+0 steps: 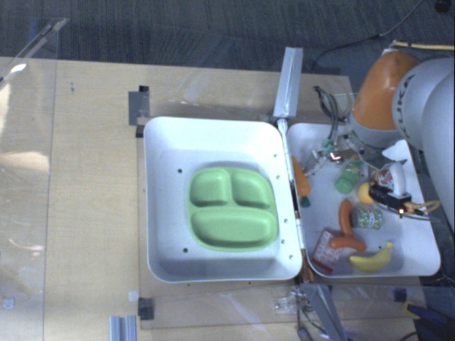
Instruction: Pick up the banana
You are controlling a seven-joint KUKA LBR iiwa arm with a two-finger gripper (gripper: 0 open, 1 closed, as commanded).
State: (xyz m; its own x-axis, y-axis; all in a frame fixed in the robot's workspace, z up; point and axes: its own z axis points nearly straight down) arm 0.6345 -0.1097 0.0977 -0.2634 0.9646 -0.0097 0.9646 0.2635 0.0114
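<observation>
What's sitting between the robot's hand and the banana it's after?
In the camera view, between the hand and the banana lie a green item, an orange sausage-shaped toy and a small can, all in the right bin.

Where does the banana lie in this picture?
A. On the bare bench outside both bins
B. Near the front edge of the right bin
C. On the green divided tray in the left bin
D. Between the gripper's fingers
B: the banana lies on the floor of the right bin near its front edge, beside a red packet, apart from the green tray.
</observation>
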